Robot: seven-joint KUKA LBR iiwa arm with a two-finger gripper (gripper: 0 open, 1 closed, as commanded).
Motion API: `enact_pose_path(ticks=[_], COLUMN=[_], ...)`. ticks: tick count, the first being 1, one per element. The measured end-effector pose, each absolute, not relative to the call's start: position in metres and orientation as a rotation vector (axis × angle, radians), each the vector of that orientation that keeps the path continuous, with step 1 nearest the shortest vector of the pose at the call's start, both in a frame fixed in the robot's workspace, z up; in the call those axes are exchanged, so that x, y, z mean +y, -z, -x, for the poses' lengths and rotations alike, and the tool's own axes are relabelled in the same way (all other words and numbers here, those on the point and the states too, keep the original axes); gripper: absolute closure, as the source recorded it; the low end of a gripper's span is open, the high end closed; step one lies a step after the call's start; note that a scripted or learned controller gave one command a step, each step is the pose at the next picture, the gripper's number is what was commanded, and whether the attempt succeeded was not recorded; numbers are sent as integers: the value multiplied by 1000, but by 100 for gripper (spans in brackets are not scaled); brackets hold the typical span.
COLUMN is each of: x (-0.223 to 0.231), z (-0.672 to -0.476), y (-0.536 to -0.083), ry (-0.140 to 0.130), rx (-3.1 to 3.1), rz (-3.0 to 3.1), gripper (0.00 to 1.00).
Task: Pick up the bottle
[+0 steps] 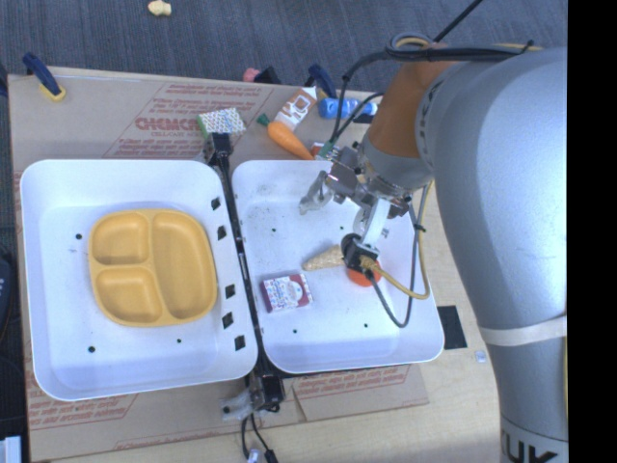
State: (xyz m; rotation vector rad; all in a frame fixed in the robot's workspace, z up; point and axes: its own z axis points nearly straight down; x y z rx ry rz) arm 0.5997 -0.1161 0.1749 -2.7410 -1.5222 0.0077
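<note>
The claw [323,193] hangs over the right bin [289,345] with its grip too murky to call, and the bottle [293,110] lies outside on the cardboard [174,114], so a straight drop probably grabs nothing.

Red "CHEMCO" print on cardboard sheet [145,123], partial "UK" on arm base [530,449]

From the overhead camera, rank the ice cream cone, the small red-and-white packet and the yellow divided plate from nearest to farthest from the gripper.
Measured from the gripper in the right bin:
1. Ice cream cone, just below it in the same bin.
2. Small red-and-white packet, lower in that bin, toward the divider.
3. Yellow divided plate, over in the left bin.
</note>
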Motion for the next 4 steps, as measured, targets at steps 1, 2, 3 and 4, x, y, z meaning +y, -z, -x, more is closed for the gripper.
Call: enact_pose_path(ticks=[1,2,3,4], x=[-116,-47,-51,-94], z=[-600,-556,-488,-478], y=[-185,-191,-225,-237], ry=[-11,-6,-7,-5], rx=[-1529,-1646,-1632,-1357], rz=[2734,2670,2679,2832], gripper=[100,100,100,100])
